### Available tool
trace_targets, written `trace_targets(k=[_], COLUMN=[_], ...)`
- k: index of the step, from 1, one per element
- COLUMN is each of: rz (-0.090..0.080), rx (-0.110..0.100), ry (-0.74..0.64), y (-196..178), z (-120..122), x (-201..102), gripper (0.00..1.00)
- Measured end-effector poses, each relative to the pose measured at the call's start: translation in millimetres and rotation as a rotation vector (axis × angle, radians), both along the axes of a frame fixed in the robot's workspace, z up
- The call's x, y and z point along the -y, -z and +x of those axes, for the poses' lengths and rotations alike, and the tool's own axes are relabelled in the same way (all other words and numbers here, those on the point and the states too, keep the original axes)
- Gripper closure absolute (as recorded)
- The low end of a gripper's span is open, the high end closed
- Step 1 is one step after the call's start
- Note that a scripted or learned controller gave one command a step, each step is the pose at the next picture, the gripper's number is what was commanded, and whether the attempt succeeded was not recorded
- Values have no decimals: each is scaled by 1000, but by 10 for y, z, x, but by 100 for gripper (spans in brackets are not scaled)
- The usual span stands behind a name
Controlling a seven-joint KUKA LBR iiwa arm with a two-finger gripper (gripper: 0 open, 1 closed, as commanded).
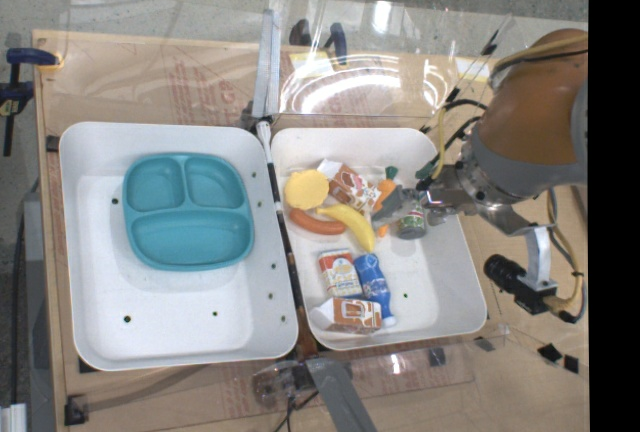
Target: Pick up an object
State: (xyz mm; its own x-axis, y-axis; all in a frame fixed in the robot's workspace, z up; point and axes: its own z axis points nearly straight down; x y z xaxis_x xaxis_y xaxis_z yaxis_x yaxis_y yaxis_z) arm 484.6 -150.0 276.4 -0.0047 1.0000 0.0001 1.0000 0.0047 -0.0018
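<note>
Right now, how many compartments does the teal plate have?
3. The teal plate in the left bin has two small compartments side by side at its far edge and one wide compartment along its near edge.

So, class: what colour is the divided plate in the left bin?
Teal blue, plain, as the camera view shows: the plate lies in the left bin.

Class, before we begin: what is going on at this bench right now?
A grey robot arm with an orange band reaches in from the right over the right bin, which holds a pile of toy food: a banana, a yellow round piece, a red sausage and small packets. Its gripper is low over the pile beside the banana, and no item is visibly held. The left bin holds a teal divided plate.
</note>
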Motion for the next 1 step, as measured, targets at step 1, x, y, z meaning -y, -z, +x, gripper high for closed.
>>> trace_targets(k=[1], rz=[0], rx=[-3], ry=[-76], y=[1070], z=[297], x=[24], gripper=[0])
